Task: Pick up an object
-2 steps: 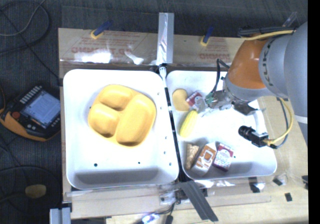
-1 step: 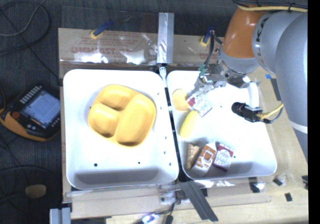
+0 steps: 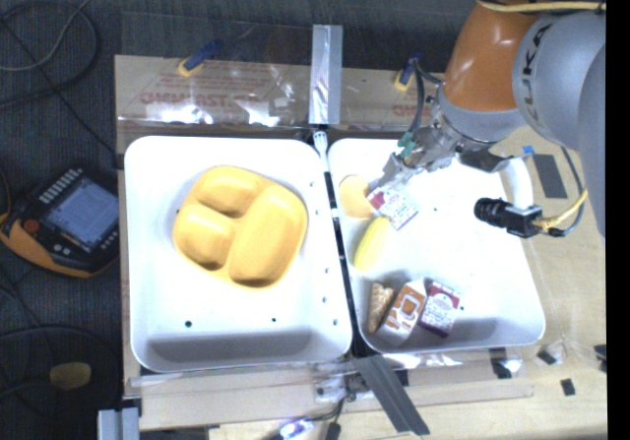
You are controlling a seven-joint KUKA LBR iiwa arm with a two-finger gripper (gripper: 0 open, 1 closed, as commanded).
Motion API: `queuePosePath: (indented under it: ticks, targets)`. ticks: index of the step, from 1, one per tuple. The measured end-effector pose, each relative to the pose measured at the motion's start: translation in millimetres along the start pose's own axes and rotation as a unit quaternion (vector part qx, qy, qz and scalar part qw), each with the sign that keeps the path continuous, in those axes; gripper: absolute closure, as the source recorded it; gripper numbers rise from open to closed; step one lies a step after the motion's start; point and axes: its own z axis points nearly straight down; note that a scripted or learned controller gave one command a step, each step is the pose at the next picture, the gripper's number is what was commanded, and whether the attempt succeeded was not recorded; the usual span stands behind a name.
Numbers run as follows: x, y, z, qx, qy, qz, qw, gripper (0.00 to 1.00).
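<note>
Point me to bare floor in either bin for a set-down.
Left bin: front strip and left margin around the yellow cushion-like object. Right bin: open middle and right side, between the gripper and the front packets. Crowded along the divider by the yellow pieces.

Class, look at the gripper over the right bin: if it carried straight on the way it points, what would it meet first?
The gripper points down and left. Most likely it would first meet the small red-and-white packet just below its tip, with the yellow object beyond. Depth is unclear from this slanted view.
</note>
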Motion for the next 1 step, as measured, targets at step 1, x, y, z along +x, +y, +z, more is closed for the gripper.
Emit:
queuePosePath:
  ticks: [1]
  targets:
    - [0.0,0.0,0.1,0.000,0.000,0.000,1.0000,0.00]
